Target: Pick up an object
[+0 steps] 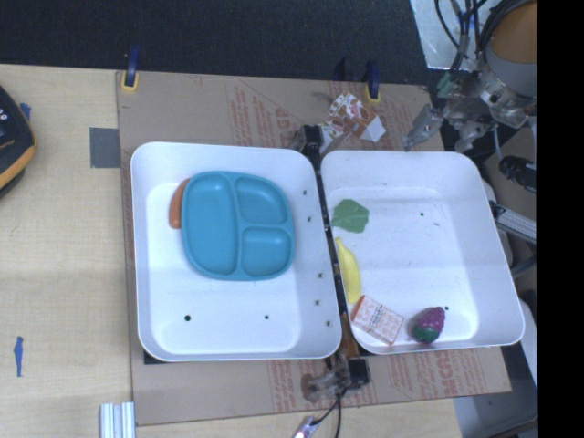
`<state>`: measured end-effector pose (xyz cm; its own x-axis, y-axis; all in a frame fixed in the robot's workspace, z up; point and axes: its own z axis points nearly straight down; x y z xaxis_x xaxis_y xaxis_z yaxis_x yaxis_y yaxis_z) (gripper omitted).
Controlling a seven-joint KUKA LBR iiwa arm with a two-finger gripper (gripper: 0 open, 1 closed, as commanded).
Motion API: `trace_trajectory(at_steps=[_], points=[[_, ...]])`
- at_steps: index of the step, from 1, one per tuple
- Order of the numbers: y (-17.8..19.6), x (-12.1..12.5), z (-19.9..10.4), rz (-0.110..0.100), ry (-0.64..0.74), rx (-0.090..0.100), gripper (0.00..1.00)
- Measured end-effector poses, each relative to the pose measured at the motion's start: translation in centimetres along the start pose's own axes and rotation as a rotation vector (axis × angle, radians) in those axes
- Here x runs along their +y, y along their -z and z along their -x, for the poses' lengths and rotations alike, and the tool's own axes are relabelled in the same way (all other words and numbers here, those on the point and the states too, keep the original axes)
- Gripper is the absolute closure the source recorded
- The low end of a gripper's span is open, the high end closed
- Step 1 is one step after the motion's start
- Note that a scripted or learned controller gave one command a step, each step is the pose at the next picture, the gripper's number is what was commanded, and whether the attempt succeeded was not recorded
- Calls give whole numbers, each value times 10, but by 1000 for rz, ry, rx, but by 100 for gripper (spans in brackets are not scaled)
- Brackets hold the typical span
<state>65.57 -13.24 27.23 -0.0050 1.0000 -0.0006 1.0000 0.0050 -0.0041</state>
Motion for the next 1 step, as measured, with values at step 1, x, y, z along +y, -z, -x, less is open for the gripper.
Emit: trace_trajectory(at_steps=[1], points=[[-32,-100,61,-2,-1,-2,0]])
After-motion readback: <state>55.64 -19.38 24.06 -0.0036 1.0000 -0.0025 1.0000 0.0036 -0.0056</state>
